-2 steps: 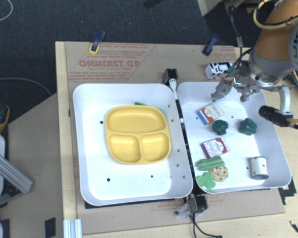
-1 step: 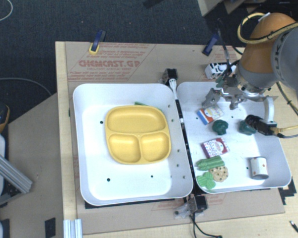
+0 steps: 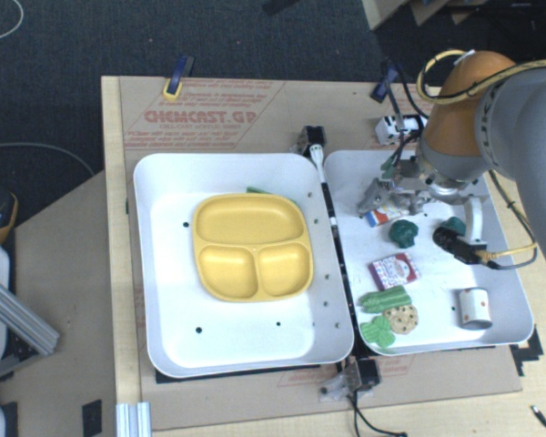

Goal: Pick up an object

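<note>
My gripper (image 3: 393,198) is low over the far part of the right bin (image 3: 500,330), under the grey arm with its orange band. A small red, white and blue piece (image 3: 375,217) lies just at its left front. A dark green lump (image 3: 402,233) sits right in front of it, and a teal piece (image 3: 453,225) is to its right. Nearer the front lie a red packet (image 3: 392,269), a green pickle (image 3: 384,299), a cookie (image 3: 401,318), a green leaf (image 3: 376,332) and a silver can (image 3: 474,307).
The left bin (image 3: 164,271) holds a yellow divided plate (image 3: 252,244), with a bit of green (image 3: 259,190) showing behind its far rim. A black divider strip (image 3: 329,217) runs between the bins. Cardboard (image 3: 200,116) lies beyond them.
</note>
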You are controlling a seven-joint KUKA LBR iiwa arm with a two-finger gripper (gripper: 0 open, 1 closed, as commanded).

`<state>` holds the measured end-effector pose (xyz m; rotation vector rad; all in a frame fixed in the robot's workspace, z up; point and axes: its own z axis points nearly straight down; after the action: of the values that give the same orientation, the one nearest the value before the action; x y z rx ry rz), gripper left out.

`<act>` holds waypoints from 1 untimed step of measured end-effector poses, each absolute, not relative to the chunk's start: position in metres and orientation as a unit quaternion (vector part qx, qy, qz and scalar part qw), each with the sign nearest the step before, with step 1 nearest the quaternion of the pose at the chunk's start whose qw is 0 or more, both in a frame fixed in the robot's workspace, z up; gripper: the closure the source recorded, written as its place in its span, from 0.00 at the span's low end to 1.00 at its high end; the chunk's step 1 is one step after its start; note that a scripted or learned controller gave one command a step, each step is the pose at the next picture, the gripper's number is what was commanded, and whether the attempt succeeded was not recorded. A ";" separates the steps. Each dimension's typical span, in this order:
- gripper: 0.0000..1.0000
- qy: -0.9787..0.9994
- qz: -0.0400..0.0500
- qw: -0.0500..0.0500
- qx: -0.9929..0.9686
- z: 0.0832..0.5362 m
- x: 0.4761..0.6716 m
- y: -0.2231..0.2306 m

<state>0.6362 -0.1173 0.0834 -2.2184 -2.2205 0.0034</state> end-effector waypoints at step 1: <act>1.00 -0.707 0.000 0.000 -0.707 0.096 0.637 -0.117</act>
<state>0.6368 -0.1175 0.0956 -2.2218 -2.2209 -0.0003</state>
